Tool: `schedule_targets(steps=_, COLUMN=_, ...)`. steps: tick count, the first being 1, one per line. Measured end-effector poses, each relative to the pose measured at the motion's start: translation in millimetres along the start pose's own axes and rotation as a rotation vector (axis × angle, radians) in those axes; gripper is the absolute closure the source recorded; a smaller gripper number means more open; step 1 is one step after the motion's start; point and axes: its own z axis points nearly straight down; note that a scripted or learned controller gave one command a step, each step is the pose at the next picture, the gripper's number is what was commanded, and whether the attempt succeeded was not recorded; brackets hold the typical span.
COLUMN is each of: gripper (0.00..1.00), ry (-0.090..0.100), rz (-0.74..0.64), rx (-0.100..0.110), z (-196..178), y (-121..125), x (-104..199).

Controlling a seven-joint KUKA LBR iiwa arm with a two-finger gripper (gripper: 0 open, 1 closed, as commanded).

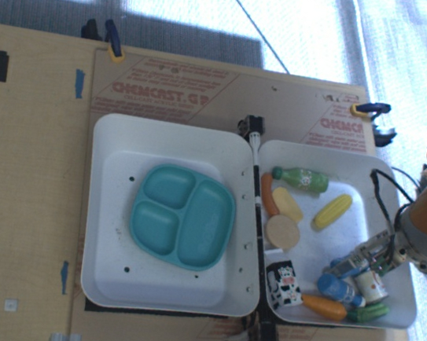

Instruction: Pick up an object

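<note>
My gripper (352,266) hangs low over the lower right part of the right bin (361,168), reaching in from the right under the orange wrist band. Directly beneath and beside it lies a cluster of toys: a blue piece (331,287), a white cylinder (371,288), an orange carrot (323,306) and a green piece (370,311). The gripper's tip partly covers the blue piece. Further up the bin lie a green bottle (301,179), a yellow corn cob (332,211), a tan disc (282,232) and a cow-patterned carton (284,285).
A teal divided plate (183,217) sits in the left bin (107,190). A pale yellow piece (288,205) and an orange sausage (268,196) lie by the wall between the bins. A black cable (385,191) loops over the right bin's far corner.
</note>
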Motion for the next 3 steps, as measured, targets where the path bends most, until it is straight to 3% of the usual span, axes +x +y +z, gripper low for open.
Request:
schedule_targets(steps=1, gripper=1.0, ry=-0.024, rz=0.067, rx=0.01, z=-87.8, y=23.4, x=72.6)
schedule_targets(steps=2, gripper=1.0, ry=-0.027, rz=0.069, rx=0.008, z=-97.8, y=23.9, x=71.9)
schedule_targets(steps=3, gripper=0.0, ry=-0.027, rz=0.069, rx=0.008, z=-97.6, y=23.8, x=72.0)
